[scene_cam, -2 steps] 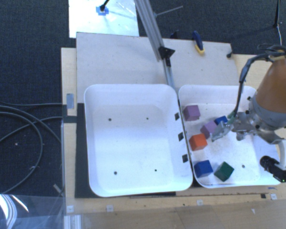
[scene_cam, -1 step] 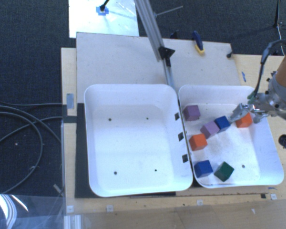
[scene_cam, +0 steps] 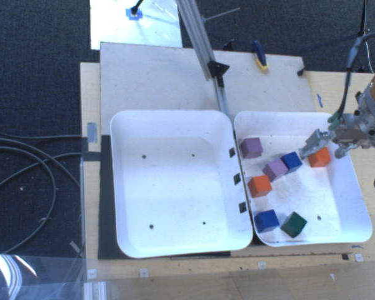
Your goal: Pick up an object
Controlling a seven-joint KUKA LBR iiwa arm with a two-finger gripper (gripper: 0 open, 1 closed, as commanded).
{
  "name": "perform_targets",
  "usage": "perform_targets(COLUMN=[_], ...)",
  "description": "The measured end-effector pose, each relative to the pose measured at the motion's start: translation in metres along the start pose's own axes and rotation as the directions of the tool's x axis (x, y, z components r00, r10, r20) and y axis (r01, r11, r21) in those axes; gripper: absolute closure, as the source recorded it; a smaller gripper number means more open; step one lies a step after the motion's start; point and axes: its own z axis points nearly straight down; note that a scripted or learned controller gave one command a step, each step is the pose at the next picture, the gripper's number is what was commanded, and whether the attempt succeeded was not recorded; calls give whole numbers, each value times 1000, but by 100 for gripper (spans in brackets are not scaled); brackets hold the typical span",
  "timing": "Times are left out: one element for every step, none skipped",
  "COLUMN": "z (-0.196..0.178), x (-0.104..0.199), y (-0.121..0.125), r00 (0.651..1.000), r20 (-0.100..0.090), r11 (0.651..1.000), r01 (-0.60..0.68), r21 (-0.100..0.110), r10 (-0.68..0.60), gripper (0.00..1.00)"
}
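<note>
The right bin [scene_cam: 353, 195] holds several small cubes. An orange cube [scene_cam: 319, 158] lies near the bin's far right side, directly under my gripper [scene_cam: 327, 147]. The gripper is open, one finger on each side of that cube, not closed on it. To its left lie a blue cube [scene_cam: 292, 161] touching a light purple cube [scene_cam: 275, 169], and a purple cube [scene_cam: 251, 147] near the bin's back left. A second orange cube [scene_cam: 259, 185] sits by the left wall. Another blue cube [scene_cam: 266, 220] and a green cube [scene_cam: 294, 224] lie at the front.
The left bin [scene_cam: 175, 120] stands beside the right one, sharing a divider with black clips [scene_cam: 237, 179]. A slanted metal pole [scene_cam: 200, 36] rises behind the bins. Black cables [scene_cam: 25, 161] lie on the floor to the left.
</note>
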Motion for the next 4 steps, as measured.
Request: perform_targets(z=[-99,-42,-45,34], x=[121,51,55,22], y=[1,12,13,70], r00=[1000,1000,1000,1000], r20=[-3,3,1,2], r11=[1000,1000,1000,1000], r01=[6,-14,-6,-9], r21=[0,13,8,14], r10=[-6,14,6,9], gripper=[0,0,0,0])
